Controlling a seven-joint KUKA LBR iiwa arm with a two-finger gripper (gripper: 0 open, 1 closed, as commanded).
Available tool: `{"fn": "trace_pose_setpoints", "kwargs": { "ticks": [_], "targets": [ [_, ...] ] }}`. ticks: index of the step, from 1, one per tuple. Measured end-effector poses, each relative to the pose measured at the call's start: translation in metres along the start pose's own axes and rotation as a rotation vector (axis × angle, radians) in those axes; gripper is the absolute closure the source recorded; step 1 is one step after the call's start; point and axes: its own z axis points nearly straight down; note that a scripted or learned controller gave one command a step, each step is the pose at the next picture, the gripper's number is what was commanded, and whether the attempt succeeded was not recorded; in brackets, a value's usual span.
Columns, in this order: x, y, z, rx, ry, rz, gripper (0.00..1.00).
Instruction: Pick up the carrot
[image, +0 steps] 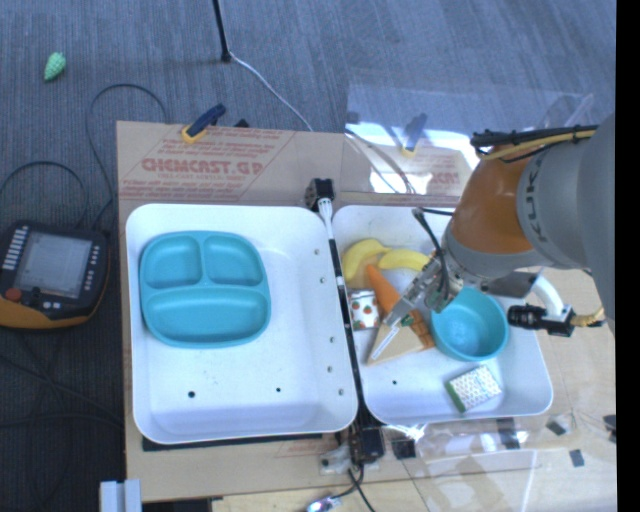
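Observation:
The carrot (381, 284) is orange and lies at a slant in the right bin (520, 395), just below a yellow banana (372, 256). My gripper (404, 311) is low in that bin, right over the carrot's middle, and hides that part. An orange stretch (423, 328) shows again beyond the gripper, beside the blue bowl (472, 326). The grey arm with its orange band (492, 215) reaches in from the right.
A small patterned cup (363, 309) stands left of the gripper by the bin's left wall. A tan wedge (397, 346) lies below it, and a sponge (473, 388) sits near the front right. The left bin (240, 395) holds a blue divided plate (205, 287).

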Motion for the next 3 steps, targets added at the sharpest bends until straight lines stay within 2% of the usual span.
{"fn": "trace_pose_setpoints", "kwargs": {
  "ticks": [1,2,3],
  "targets": [
    [0.005,0.084,-0.076,0.010,0.014,0.217,1.00],
    [0.079,0.135,-0.074,0.015,0.018,0.359,1.00],
    [0.052,0.089,-0.075,0.011,0.017,-0.039,1.00]
  ]
}}
